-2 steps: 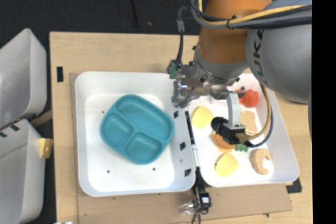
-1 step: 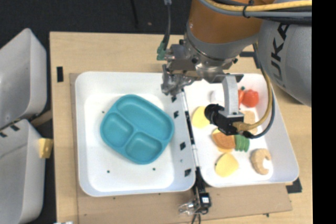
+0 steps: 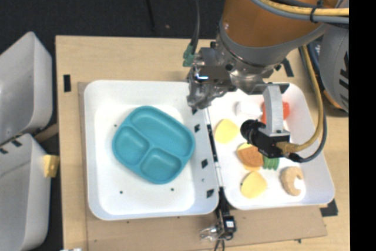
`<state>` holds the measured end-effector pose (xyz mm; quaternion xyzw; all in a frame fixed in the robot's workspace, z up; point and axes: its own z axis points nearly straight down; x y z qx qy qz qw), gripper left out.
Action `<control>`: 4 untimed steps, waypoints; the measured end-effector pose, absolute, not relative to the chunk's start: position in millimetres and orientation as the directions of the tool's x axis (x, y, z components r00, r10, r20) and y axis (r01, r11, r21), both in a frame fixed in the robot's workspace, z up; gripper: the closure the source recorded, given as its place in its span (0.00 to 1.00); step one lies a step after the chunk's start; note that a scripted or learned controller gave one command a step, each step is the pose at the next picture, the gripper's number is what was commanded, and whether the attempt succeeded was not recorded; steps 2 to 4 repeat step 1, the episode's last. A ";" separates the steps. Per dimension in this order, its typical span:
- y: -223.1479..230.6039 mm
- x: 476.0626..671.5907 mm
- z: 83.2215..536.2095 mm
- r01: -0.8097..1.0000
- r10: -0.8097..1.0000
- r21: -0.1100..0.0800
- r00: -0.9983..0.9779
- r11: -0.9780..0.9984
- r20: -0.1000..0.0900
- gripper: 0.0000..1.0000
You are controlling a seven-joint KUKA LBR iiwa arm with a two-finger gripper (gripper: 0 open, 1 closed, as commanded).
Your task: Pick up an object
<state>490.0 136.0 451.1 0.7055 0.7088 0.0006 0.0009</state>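
Just above and to the right of the blue plate, the claw is hanging over the ridge where the two white bins are meeting. I cannot tell whether it is spread wide or drawn narrow, as the dark wrist is covering it from above. The plate, with three compartments, is lying skewed in the left bin. To the plate's right, across the ridge, the right bin is holding the small pieces. A pale yellow disc is sitting nearest the plate. An orange piece and a green piece are lying farther right. A second yellow piece is resting to the plate's lower right. A tan curved piece is lying farthest from the plate, and a red piece is peeking out to the plate's upper right. The wooden surface is carrying both bins.
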 end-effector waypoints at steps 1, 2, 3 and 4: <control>119.5 491.3 455.5 1.000 1.000 -0.002 0.000 0.000 -0.003 1.00; 119.5 491.3 455.5 1.000 1.000 -0.002 0.000 0.000 -0.003 1.00; 119.5 491.3 455.5 1.000 1.000 -0.002 0.000 0.000 -0.003 1.00; 119.5 491.3 455.5 1.000 1.000 -0.002 0.000 0.000 -0.003 1.00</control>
